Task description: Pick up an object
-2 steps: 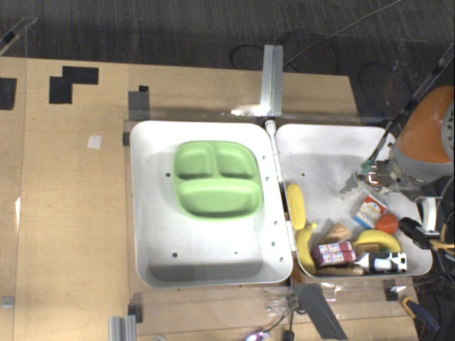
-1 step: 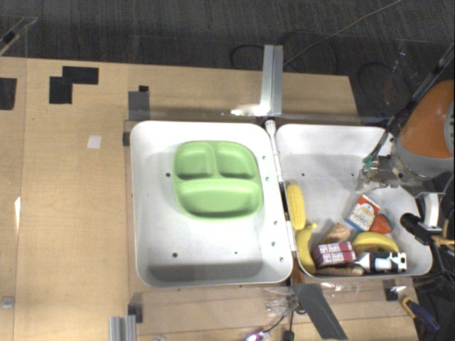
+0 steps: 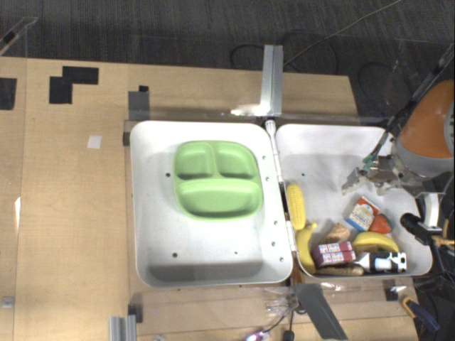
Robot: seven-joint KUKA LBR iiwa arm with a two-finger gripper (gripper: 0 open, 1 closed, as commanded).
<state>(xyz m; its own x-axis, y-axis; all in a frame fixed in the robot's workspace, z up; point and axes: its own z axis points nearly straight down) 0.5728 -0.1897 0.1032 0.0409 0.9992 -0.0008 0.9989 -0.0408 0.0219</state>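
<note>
My gripper (image 3: 368, 181) hangs over the bare floor of the right bin (image 3: 320, 155), open, with nothing between its fingers. Just below it lies a small red, white and blue carton (image 3: 361, 214) next to a red item (image 3: 382, 224). A corn cob (image 3: 295, 203) rests along the bin's left wall, with a banana (image 3: 304, 244) under it. Toward the front lie a second banana (image 3: 375, 241), a brownish bun (image 3: 338, 231), a maroon box (image 3: 334, 252) and a dark bottle (image 3: 380, 263).
The left bin (image 3: 153, 212) holds a green divided plate (image 3: 216, 177). A metal post (image 3: 272, 80) stands behind the wall shared by the bins. The arm's orange band (image 3: 429, 128) sits over the right bin's right edge. Cables run at the far right.
</note>
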